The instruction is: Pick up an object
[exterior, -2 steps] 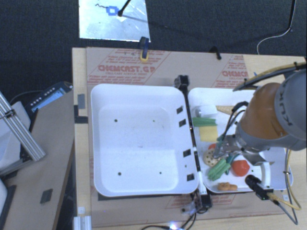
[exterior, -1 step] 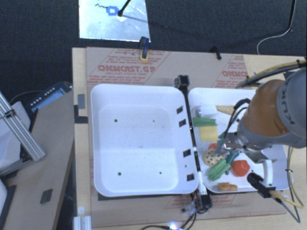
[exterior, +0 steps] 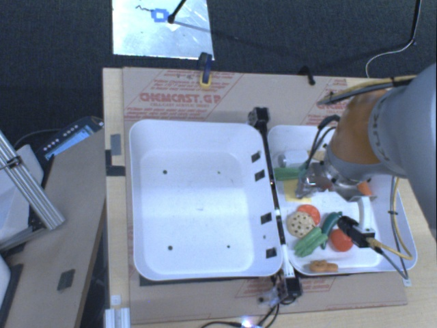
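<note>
On the cardboard-covered desk, toy food crowds the right bin at four o'clock beneath the pincer, its state untellable, the left bin beside, dark carpet beyond.

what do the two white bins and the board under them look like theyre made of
Left bin and right bin: probably moulded plastic, smooth with a slight sheen; the rounded corners and even white walls suggest it.

Board: looks like corrugated cardboard, matte tan, with red printed lettering and flat cut edges.

The small items in the right bin look like plastic toy food, though they are too small to be sure.
</note>
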`<state>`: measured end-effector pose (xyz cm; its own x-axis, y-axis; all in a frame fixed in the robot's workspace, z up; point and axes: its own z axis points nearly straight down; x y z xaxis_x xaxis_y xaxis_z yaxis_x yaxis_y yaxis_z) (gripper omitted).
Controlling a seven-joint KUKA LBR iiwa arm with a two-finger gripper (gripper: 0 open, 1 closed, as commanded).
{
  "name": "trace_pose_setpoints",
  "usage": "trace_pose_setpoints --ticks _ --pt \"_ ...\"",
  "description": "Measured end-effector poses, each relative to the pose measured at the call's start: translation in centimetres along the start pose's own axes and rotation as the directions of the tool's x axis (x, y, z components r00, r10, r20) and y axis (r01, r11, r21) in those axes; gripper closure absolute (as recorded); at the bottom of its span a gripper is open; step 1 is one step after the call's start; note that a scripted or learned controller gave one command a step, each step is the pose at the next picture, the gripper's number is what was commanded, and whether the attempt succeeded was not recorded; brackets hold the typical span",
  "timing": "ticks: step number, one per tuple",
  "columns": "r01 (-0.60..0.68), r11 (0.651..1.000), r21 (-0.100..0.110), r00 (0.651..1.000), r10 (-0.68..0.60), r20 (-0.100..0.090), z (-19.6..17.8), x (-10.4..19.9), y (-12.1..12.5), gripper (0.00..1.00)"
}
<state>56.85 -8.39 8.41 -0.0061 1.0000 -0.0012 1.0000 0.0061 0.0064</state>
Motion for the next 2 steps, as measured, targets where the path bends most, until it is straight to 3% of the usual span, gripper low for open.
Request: trace_pose_setpoints --ticks 1,2 --pt "0.005 1.000 -0.011 1.000 -0.005 -0.002 -10.8 4.6 6.5 1.00" --pt "0.003 1.000 -0.015 1.000 -0.003 -0.003 -30.3 8.8 7.2 1.00"
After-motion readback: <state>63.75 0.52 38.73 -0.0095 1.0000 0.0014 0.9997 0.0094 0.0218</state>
